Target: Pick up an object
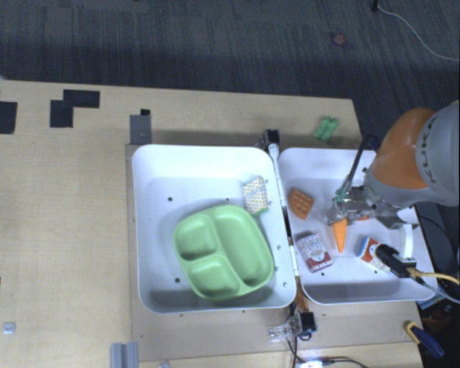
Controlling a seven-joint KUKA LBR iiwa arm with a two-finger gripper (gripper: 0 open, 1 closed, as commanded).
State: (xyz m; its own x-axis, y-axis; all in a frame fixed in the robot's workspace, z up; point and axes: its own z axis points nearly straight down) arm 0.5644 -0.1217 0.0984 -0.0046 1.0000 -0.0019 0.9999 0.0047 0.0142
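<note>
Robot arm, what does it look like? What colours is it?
The arm is fat, round and grey, with a bright orange band above its wrist. At the end sits a small dark metal gripper. A thin dark cable runs down to it along the wrist.

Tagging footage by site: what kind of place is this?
Most likely a robotics lab pick-test bench, not a home or factory. A wooden bench holds two white bins of small toy items like a carrot and a green divided plate, with the robot arm reaching in and loose cables around.
</note>
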